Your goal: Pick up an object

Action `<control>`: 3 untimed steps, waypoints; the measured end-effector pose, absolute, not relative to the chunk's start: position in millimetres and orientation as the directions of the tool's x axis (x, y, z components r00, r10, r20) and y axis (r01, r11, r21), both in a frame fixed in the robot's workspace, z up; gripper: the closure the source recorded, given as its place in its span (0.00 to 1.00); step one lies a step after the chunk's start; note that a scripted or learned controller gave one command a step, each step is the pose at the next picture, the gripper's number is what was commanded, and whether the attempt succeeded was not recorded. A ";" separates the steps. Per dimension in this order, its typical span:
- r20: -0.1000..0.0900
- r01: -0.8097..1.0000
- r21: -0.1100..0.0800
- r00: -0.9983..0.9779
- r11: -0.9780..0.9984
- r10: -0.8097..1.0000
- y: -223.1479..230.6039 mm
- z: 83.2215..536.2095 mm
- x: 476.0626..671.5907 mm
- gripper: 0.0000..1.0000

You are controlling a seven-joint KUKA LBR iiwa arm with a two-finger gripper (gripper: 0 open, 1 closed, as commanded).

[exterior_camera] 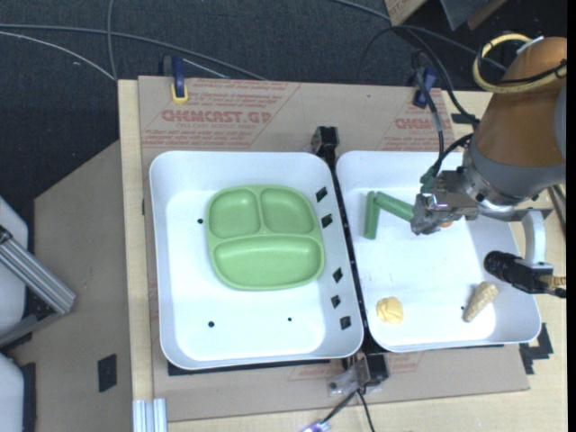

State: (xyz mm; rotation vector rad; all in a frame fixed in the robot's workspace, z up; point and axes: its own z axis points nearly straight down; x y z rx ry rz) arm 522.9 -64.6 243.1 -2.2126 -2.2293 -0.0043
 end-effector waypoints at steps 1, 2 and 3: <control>0.002 1.000 0.003 -0.007 0.007 1.000 -10.8 248.9 546.7 1.00; 0.002 1.000 0.003 -0.006 0.006 1.000 33.5 253.4 571.3 1.00; 0.001 1.000 0.001 -0.005 0.005 1.000 82.5 234.1 596.4 1.00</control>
